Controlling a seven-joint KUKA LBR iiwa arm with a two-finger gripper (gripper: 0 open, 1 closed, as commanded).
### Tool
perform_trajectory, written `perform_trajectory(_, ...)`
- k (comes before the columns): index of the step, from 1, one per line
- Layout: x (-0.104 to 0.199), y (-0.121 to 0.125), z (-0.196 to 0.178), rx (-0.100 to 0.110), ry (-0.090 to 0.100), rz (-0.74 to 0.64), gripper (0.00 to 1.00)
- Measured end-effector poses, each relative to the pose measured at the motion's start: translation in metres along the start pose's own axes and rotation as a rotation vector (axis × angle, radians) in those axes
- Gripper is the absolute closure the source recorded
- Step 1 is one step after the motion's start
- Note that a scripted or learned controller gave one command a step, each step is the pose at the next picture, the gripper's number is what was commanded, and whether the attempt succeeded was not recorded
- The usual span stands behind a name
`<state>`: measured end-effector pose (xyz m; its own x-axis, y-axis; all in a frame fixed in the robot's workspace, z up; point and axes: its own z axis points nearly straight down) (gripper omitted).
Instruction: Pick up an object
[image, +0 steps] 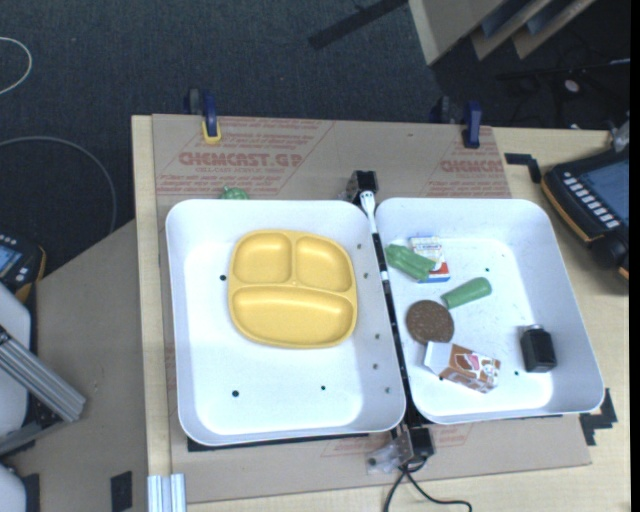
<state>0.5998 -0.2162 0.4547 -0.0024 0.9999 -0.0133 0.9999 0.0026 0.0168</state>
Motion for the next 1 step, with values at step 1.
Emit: perform_trajectory(1,-0.0003,0.0008,-0.0115,-0.005,-0.003,-0.001,1.00)
